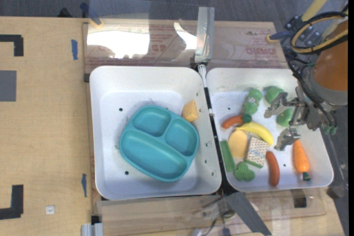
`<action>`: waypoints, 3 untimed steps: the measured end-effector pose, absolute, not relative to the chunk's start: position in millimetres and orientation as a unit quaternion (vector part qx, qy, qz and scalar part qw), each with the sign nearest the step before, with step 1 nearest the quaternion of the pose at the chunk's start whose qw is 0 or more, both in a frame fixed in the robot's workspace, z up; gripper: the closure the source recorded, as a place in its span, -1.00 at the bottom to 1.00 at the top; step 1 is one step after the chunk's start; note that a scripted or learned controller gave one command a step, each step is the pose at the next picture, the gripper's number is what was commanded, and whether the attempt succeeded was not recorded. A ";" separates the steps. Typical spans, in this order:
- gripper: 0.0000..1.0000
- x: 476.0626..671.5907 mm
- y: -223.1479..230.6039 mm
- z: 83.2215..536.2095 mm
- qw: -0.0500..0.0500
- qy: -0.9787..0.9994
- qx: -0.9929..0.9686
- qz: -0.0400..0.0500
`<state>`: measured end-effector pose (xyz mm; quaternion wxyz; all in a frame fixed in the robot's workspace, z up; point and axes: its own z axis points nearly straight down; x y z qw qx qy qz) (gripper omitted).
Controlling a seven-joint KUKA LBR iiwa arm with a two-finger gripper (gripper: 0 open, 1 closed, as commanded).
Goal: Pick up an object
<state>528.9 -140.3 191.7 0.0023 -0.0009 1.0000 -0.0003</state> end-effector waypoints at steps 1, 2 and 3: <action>-1.00 504.1 -128.3 102.7 0.009 1.000 -0.014 -0.002; -1.00 589.8 -112.4 121.0 0.005 1.000 -0.001 0.000; -1.00 537.5 -105.4 94.3 0.012 0.999 0.040 -0.001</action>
